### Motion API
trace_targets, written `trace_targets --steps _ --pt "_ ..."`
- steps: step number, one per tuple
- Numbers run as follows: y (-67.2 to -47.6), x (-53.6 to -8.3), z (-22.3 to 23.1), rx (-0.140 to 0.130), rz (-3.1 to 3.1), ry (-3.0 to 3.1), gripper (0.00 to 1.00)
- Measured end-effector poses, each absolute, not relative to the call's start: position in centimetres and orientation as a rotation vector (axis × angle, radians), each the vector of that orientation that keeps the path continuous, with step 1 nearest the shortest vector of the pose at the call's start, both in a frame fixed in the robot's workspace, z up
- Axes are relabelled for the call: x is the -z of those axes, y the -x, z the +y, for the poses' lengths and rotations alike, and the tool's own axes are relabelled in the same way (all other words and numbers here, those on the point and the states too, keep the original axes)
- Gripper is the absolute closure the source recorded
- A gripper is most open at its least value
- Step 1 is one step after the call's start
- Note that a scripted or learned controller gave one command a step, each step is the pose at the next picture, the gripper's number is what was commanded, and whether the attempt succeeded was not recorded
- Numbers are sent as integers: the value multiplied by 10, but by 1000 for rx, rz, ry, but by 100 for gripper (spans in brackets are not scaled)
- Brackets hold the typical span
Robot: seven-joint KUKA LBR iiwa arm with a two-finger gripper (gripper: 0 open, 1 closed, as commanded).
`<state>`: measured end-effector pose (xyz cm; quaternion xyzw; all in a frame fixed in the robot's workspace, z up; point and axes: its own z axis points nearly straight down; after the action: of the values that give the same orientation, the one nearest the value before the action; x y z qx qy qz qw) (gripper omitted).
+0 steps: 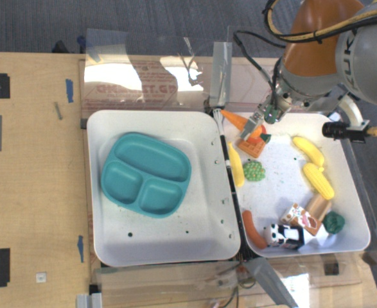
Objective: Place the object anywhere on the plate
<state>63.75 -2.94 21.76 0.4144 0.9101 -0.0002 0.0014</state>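
A teal plate [146, 174] with three compartments lies in the left white bin [111, 236]. My gripper [254, 127] reaches down into the back left corner of the right bin [355, 230]. It sits right at an orange carrot [234, 118] and just above an orange waffle-like piece [253, 147]. Whether anything is held cannot be made out. The gripper is well to the right of the plate, across the wall between the bins.
The right bin also holds a green leafy toy [254, 171], a yellow banana [236, 167] by the divider, another banana [308, 150], a corn cob [318, 180], a red sausage [254, 230], a black-and-white cow [284, 235], a small carton [304, 218] and a green piece [333, 222].
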Motion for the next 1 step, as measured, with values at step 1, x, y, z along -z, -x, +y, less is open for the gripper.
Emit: trace_targets --steps 1 --pt "-632 -283 32 -7 3042 -738 100"
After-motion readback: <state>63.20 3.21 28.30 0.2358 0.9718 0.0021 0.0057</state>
